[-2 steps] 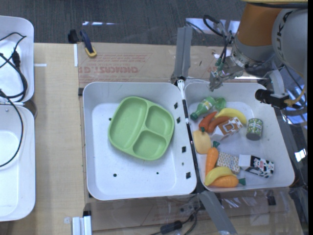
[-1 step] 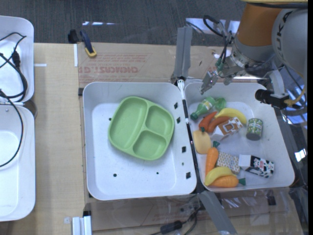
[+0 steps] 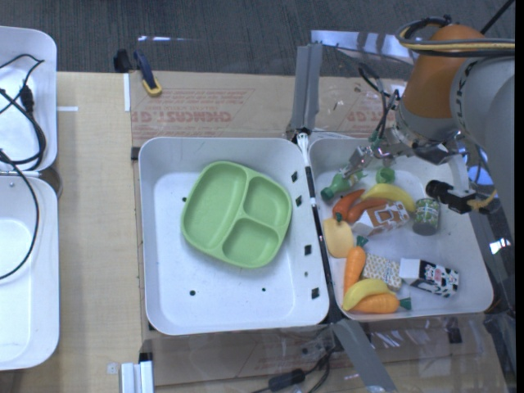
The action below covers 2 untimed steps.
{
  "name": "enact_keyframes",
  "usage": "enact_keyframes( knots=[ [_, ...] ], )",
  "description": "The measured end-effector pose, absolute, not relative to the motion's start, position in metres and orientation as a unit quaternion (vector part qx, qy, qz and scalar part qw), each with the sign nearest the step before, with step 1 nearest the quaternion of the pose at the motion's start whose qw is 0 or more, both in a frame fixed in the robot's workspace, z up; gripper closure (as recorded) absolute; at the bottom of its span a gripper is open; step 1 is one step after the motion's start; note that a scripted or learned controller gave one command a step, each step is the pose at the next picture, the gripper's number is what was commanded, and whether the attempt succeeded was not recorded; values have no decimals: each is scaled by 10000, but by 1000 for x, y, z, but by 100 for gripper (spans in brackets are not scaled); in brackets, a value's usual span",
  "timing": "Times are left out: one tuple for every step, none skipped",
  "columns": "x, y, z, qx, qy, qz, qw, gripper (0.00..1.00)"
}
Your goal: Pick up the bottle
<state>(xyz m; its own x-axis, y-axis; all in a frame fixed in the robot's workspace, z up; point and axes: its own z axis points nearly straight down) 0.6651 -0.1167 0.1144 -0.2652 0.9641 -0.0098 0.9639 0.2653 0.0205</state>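
I see two bins side by side on the tabletop [image 3: 90,219]. A divided plate [image 3: 237,214] lies in the left bin [image 3: 164,301]; the right bin [image 3: 475,256] holds toy food, with the arm [image 3: 458,80] behind it

The green divided plate [image 3: 237,213] is looking like smooth matt plastic. The white bins [image 3: 164,301] are showing a faint plastic sheen.

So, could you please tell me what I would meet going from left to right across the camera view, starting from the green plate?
Green divided plate → upright orange carrot → small carton → dark green bottle → black-and-white cow-print box.
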Motion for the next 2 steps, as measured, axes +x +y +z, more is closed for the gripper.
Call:
enact_keyframes(
  knots=[
    [667, -108, 107, 6086, 7934, 73, 125, 0],
    [658, -106, 107, 6034, 7973, 68, 137, 0]
  ],
)
